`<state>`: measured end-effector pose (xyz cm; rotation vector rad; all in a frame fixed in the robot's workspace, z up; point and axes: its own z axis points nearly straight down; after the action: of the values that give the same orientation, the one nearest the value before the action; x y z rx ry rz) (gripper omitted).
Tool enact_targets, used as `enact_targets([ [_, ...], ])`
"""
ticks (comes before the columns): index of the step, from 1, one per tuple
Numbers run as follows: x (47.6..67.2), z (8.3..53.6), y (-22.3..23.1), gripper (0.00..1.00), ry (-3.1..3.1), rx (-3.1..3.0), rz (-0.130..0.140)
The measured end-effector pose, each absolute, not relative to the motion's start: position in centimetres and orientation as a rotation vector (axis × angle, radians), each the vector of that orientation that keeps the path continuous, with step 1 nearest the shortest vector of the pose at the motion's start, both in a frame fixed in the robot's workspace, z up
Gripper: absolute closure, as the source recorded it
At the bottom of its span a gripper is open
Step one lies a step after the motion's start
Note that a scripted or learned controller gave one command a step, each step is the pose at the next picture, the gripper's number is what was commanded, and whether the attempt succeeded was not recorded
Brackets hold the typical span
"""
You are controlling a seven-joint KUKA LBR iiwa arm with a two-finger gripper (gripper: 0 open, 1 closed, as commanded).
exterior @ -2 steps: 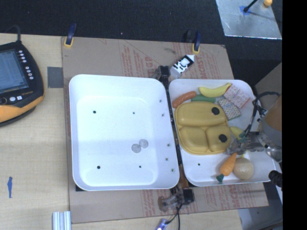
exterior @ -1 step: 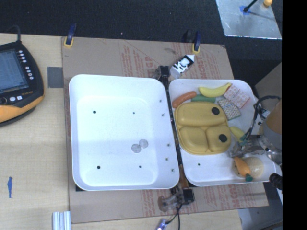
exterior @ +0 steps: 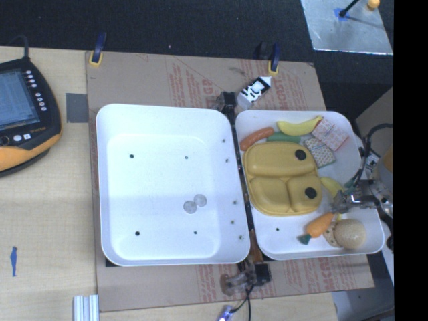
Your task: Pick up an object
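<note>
A: Camera view: where is the end effector (exterior: 352, 196)?
B: Over the right bin's (exterior: 271, 241) right edge, above the carrot (exterior: 318, 225); its state I cannot tell.

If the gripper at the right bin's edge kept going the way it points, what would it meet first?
Probably the yellow moulded plastic tray: the gripper points left, just past the tray's right edge. Depth is unclear, so it might pass above.

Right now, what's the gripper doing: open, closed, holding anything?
Gripper: at the right bin's right edge, above the carrot and the tan ball; open or closed cannot be told, and nothing is visibly held.
</note>
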<state>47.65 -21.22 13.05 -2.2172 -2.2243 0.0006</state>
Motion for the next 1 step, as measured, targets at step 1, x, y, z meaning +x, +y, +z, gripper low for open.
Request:
enact_targets([
  [1, 64.19, 9.91, -20.23, 1.0, -2.238, -2.23, -0.008],
])
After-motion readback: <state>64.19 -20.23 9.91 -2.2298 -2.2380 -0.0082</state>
